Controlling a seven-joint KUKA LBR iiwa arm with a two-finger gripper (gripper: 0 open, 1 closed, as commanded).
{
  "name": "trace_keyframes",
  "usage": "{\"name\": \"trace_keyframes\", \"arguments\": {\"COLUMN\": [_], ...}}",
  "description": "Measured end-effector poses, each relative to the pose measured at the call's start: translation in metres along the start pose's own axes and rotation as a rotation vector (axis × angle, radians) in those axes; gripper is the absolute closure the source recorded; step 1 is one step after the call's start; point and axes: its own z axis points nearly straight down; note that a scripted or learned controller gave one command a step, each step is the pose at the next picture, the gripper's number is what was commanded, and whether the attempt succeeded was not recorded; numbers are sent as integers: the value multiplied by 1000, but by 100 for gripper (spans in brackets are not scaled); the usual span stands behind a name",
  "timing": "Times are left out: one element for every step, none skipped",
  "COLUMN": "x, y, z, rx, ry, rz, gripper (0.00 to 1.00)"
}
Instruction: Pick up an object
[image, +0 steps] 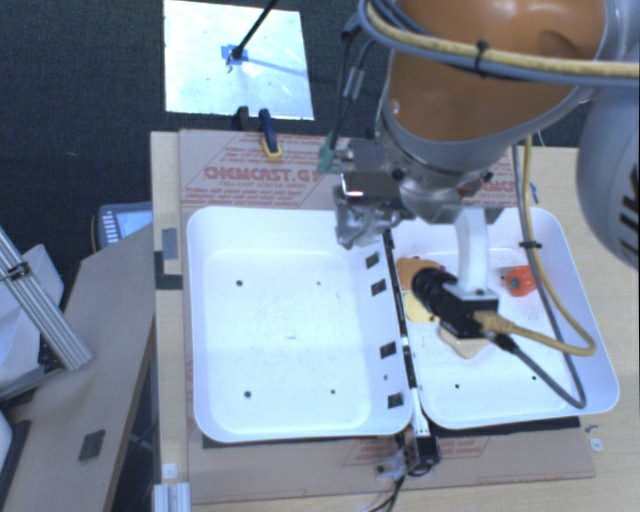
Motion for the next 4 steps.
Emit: {"name": "trace_keyframes", "arguments": {"x": [46, 46, -14, 49], "y": [63, 81, 23, 80], "z": [-53, -68, -69, -66], "rx": [-7, -2, 0, 1], "ry": [1, -2, -2, -1], "rz": [0, 6, 10, 0], "gripper": [100, 100, 100, 100]}}
